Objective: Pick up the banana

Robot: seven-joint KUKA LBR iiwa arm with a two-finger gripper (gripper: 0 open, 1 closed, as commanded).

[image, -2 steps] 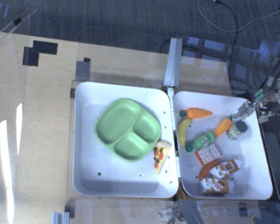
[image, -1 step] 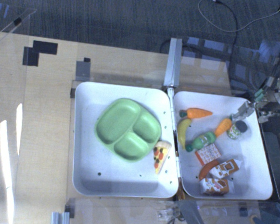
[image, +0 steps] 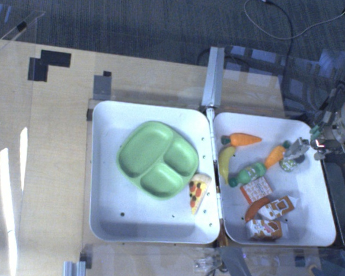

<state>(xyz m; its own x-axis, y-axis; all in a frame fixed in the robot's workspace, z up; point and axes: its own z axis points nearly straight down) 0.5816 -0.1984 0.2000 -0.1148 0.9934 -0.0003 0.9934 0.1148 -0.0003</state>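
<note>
The yellow banana (image: 224, 163) lies along the left wall of the right bin (image: 325, 206), its dark tip pointing to the far side. My gripper (image: 292, 156) hangs over the far right part of that bin, right beside a small orange carrot (image: 274, 155). It is well to the right of the banana, with a green bottle (image: 248, 173) lying between them. Nothing shows as held by the gripper.
A second carrot (image: 244, 139) lies just beyond the banana. Flat snack packets (image: 256, 188) and a brown sausage (image: 256, 208) fill the near part of the right bin. The left bin (image: 101, 176) holds a green divided plate (image: 159, 158) and a pizza slice (image: 198, 192).
</note>
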